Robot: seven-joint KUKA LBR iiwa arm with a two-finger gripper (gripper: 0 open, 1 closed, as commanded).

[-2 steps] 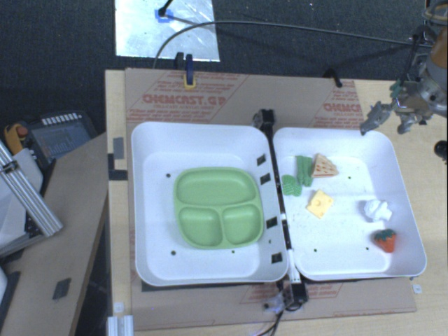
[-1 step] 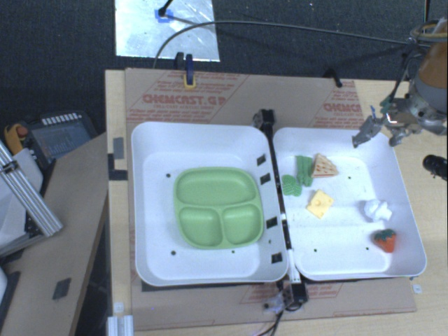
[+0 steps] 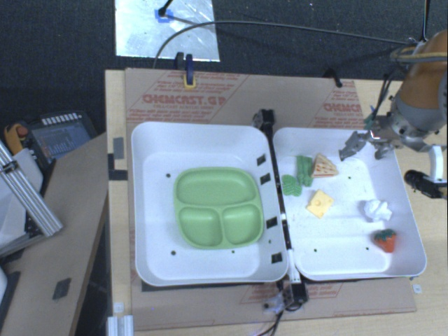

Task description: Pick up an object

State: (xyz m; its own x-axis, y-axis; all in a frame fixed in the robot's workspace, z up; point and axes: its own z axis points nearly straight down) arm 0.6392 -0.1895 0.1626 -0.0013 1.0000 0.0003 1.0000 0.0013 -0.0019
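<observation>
In the right bin (image 3: 413, 257) lie several small objects: a green piece (image 3: 303, 169) with a smaller green piece (image 3: 290, 185) beside it, a tan wedge (image 3: 323, 166), a yellow cheese block (image 3: 320, 204), a white crumpled lump (image 3: 376, 209) and a red strawberry (image 3: 384, 239). My gripper (image 3: 364, 145) hangs over the bin's upper right part, right of the tan wedge, open, with nothing between its fingers.
The left bin (image 3: 150, 257) holds a green three-compartment tray (image 3: 213, 207). A black divider with clips (image 3: 273, 187) runs between the bins. A cable arcs over the back of the bench, and a yellow clamp (image 3: 187, 72) sits at the far edge.
</observation>
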